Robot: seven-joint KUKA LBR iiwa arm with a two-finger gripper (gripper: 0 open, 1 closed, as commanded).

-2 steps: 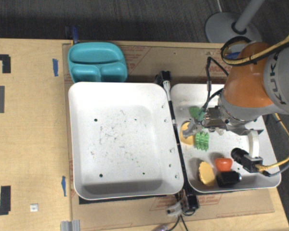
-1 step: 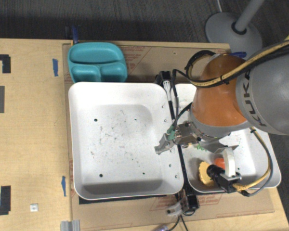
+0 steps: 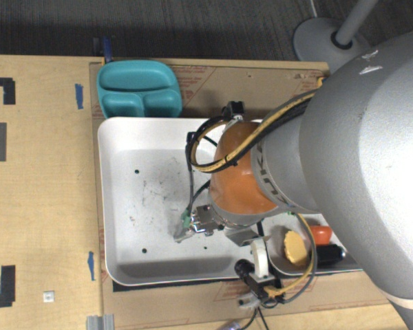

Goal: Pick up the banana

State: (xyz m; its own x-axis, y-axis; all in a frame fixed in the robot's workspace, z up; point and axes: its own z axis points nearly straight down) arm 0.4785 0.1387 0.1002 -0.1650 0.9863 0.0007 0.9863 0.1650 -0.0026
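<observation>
The claw (image 3: 186,231) sits low inside the white bin (image 3: 124,184), near the bin's front wall and toward its right half, at the end of the grey arm (image 3: 344,157) with its orange band (image 3: 237,174). Its small metal tips hang just above or on the bin floor — which of the two cannot be told. The view is too small and cluttered there to say how far the tips are spread, and nothing can be seen clamped between them.

A yellow rounded shape (image 3: 296,247) shows just right of the claw, past the bin's right wall, lying in a shallow round dish (image 3: 279,256) beneath the arm; it may be the banana, but the arm covers most of it and this cannot be told for sure. Beside it on the right lie an orange-red object (image 3: 321,234) and a dark one (image 3: 329,254). The yellow shape is apart from the claw, not touching it.

A teal divided tray (image 3: 139,88) rests on the tabletop (image 3: 41,184) just behind the bin's back-left corner. Black and yellow cables (image 3: 213,150) loop over the orange band.
</observation>
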